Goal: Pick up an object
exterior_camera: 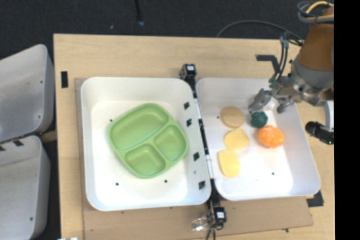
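Jaws [266, 105] state unclear, perhaps apart, above teal ball [259, 119]; right bin [292, 177] front bare.

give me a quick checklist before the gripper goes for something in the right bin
1. Gripper over the right white bin: ok.
2. Small dark green round object just below the gripper, nearest target: ok.
3. Object between the gripper's fingers: cannot tell.
4. Orange round fruit touching the green one, may get bumped: not ok.
5. Tan round piece and two yellow pieces lie apart from the target: ok.
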